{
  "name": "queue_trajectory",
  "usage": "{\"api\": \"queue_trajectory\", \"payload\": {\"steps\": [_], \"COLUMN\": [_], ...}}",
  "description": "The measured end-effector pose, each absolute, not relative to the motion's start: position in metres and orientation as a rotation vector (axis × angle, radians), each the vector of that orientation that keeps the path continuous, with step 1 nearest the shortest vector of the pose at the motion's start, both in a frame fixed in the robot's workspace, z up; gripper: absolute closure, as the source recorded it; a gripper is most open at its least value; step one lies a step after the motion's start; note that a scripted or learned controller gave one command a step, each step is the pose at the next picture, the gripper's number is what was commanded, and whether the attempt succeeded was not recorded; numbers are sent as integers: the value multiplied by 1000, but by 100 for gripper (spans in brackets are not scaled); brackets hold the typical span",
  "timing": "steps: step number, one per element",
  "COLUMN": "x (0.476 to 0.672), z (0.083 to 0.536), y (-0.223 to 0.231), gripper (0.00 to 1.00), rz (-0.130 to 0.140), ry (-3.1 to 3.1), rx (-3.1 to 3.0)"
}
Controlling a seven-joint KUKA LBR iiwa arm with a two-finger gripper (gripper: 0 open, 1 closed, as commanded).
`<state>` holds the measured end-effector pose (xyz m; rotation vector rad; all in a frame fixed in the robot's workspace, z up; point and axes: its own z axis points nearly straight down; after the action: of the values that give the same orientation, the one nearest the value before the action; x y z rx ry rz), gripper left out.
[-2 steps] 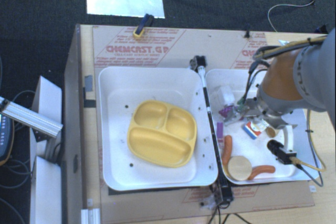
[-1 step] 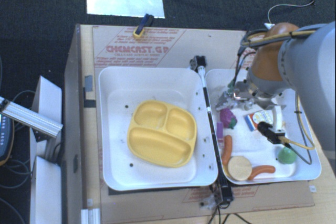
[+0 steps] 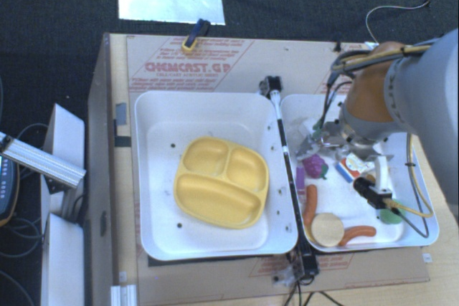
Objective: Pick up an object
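Purple toy [image 3: 314, 167] is sitting just below the gripper [image 3: 320, 145], the arm hanging over the right bin [image 3: 419, 240] to line up a pick; whether the gripper is spread, I cannot tell.

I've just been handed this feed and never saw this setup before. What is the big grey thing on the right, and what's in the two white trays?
The grey shape is a robot arm reaching in from the right; one camera looks down from above. Its gripper hangs over the right bin, just above a purple toy. I cannot tell whether it holds anything. That bin also has two toy sausages, a round tan piece and a small green piece. The left bin holds a yellow divided plate.
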<state>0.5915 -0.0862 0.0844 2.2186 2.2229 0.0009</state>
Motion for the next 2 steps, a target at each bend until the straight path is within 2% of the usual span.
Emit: {"api": "queue_trajectory", "payload": {"steps": [1, 2], "x": [567, 568], "z": [84, 95], "y": [-86, -86], "gripper": [0, 100], "rz": [0, 2], "ry": [2223, 2225], "rx": [2219, 2217]}}
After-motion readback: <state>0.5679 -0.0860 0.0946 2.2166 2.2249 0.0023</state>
